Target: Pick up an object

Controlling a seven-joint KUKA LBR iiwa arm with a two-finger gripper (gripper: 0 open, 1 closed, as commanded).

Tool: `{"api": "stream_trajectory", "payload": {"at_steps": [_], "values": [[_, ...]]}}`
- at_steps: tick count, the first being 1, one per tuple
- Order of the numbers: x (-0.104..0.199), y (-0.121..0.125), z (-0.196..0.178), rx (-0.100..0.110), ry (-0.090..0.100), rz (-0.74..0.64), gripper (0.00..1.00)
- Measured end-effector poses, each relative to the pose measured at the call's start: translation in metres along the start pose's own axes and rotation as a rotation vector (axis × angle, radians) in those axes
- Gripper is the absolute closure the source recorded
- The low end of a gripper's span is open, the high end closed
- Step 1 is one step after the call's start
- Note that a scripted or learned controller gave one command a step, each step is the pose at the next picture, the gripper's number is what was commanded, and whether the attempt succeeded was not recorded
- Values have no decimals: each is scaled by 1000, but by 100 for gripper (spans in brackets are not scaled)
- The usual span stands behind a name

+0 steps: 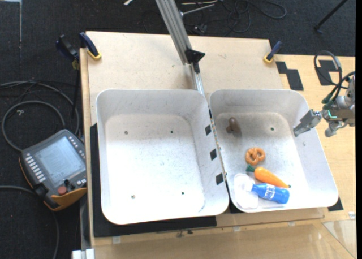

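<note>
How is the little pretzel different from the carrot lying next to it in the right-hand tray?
The pretzel is brown and knotted into loops with holes; the carrot is bright orange, smooth and tapered. The pretzel is compact and roundish, while the carrot is elongated, lying at a slant with its greenish tip toward the tray's near right. The carrot lies against a blue bottle; the pretzel sits just clear of it. Both rest in the right bin, untouched.

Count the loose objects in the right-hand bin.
5: a brown piece toward the back, a pretzel mid-bin, then a carrot, blue bottle and white cup in front.
</note>
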State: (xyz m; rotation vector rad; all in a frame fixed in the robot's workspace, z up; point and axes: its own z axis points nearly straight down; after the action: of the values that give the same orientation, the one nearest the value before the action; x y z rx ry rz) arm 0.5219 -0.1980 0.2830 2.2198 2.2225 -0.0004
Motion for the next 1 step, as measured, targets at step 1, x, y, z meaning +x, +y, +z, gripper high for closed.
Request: {"api": "stream_trajectory", "payload": {"at_steps": [1], "values": [[-7, -3, 47, 5, 1, 3, 0]]}}
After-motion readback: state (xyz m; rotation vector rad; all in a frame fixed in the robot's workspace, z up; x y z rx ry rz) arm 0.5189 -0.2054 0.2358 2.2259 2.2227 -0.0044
